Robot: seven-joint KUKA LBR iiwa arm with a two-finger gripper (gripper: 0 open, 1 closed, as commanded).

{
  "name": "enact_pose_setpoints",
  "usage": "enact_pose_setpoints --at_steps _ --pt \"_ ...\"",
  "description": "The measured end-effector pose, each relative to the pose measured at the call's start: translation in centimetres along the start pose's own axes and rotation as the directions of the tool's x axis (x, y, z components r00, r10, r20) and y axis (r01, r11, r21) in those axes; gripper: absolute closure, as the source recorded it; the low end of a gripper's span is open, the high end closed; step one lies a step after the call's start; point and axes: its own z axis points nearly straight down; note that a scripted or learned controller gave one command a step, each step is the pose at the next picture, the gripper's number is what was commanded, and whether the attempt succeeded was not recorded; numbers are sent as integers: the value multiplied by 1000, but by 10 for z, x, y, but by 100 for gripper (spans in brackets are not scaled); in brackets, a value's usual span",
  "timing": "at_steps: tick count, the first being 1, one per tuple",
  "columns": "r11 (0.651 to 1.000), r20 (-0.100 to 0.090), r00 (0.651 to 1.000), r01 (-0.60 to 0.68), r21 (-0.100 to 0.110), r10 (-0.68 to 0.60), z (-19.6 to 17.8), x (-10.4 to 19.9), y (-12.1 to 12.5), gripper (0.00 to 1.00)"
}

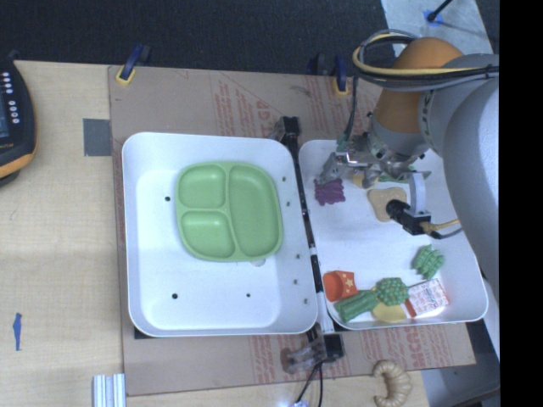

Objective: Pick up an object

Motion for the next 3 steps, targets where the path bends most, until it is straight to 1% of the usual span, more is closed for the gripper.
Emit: enact_pose_setpoints --at_steps 1,2,3 --pt "1000 0 1000 3 3 -3 -11 -1 -1 100" --pt "1000 1 1000 4 4 -4 -10 -1 -1 0" --pt "1000 1 1000 1 5 -1 1 -2 -2 0"
